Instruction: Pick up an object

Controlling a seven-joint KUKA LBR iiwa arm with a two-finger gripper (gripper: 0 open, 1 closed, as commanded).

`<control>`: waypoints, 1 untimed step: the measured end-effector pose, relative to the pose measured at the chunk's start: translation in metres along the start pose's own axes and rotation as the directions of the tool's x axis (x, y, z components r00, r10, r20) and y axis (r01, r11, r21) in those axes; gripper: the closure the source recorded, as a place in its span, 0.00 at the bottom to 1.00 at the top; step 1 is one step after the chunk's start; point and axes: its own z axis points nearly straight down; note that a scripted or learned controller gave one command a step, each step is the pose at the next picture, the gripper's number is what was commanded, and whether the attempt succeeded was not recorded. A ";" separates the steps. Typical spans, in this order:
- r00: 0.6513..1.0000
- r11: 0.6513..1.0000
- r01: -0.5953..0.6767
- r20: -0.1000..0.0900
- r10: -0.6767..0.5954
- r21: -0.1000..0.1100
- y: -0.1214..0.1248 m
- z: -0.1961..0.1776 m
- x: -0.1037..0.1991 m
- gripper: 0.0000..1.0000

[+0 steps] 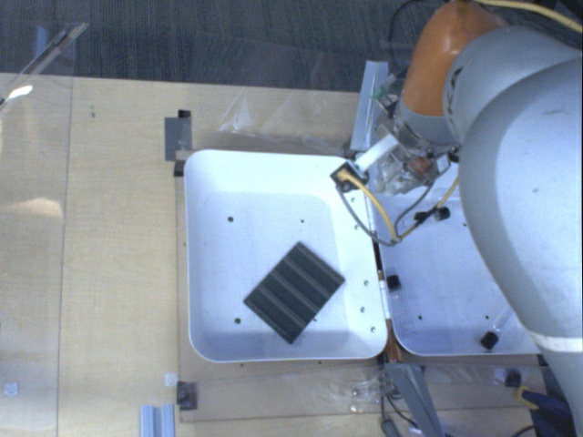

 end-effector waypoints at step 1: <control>1.000 1.000 0.008 0.001 -0.008 0.001 -0.030 0.011 0.034 1.00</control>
